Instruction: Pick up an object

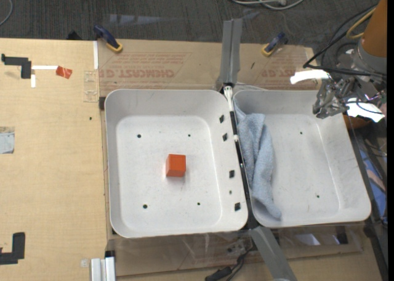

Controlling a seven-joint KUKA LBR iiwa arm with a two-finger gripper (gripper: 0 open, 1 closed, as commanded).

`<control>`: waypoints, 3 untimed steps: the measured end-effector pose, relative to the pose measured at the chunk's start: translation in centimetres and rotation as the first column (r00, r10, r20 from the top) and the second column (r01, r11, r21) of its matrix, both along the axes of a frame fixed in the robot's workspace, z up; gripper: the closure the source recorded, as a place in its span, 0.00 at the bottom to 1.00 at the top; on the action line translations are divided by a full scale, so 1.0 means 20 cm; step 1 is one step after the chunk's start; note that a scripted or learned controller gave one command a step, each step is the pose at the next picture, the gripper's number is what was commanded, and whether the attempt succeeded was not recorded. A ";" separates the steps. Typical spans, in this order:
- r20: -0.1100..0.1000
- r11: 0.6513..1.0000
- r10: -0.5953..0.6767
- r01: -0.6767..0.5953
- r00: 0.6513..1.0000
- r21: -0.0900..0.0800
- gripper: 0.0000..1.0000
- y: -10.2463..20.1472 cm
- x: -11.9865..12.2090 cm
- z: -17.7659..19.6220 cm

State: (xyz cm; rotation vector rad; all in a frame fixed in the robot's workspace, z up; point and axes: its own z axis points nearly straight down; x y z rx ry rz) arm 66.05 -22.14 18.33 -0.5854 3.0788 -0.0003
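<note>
2 shallow white plastic bins sit side by side on the bench: the left bin (123,212) holds a small orange-red cube (176,165) near its middle, and the right bin (345,206) holds a crumpled pale blue-grey cloth (258,162) draped along its left wall. The grey arm's two-finger gripper (326,102) hangs over the far right corner of the right bin, well apart from both things, with nothing between its fingers; how wide it stands I cannot tell from this blurred slant. By my judgement the task is at its approach step, with no object yet reached. The next move calls for choosing 1 target: the cloth lies nearer, while the cube, alone on bare floor, looks the cleaner grasp. Either way the gripper must travel left, centre above the target, and descend.
</note>
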 end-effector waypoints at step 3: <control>-0.001 0.667 0.745 -0.745 0.667 -0.003 1.00 0.00 0.00 0.02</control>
